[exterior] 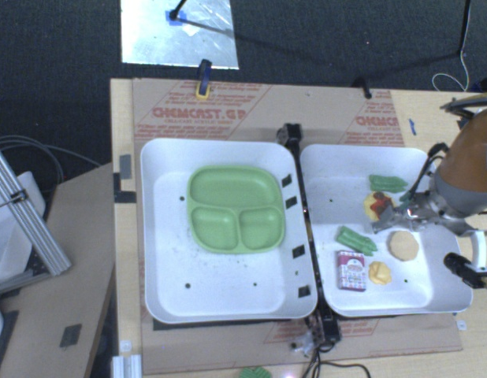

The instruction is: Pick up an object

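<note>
Gripper (388,217) sits low in the right bin (330,172), reaching in from the right, w/ tip over the bin's middle. Whether it is spread or pressed together: cannot tell; tip is small and blurred against the clutter.

Key relation: nearest item is the red and yellow piece (376,204), touching or just beside the tip on its upper-left side. Round beige piece (403,246) lies just below the tip, toward the near rim. Green pod (356,239) lies below-left of the tip, long axis running slantwise from upper-left to lower-right. Second green pod (388,183) lies above, near the far rim, long axis approx. left-right.

Other candidates: red card box (351,271) and small yellow piece (379,272), both at the near rim, apart from the tip.

Judgement: nothing visibly held. Red and yellow piece is the likeliest target; small, lumpy, may slip.

Left bin (165,235) holds a green divided plate (234,209), well apart from the gripper.
</note>
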You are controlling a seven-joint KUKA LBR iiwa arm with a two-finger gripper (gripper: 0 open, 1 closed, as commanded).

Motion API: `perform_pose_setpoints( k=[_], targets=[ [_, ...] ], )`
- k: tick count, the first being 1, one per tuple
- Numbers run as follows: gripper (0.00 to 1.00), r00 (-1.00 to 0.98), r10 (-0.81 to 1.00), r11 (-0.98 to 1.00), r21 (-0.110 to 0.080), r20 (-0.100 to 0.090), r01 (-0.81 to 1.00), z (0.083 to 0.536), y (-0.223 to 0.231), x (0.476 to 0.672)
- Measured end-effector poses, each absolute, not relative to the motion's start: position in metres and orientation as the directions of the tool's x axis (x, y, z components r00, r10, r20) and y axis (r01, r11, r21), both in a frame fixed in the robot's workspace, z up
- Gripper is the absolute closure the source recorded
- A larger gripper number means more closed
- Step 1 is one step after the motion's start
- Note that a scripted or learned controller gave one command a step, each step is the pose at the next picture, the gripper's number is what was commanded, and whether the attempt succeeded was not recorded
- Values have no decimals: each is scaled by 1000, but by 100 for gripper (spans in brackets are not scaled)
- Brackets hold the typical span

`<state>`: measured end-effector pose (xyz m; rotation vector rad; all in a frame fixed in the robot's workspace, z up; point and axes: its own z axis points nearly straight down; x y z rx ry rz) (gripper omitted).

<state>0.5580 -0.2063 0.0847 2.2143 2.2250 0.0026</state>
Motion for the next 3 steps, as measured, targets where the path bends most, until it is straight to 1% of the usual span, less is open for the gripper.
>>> perform_pose_setpoints(
  k=[1,2,3],
  targets=[
    [0,0,1000,0,-1,0,1000,84,-207,538],
    [100,0,1000,0,4,-1,1000,95,-207,540],
    [100,-15,1000,15,3,4,1000,84,-89,575]
  ],
)
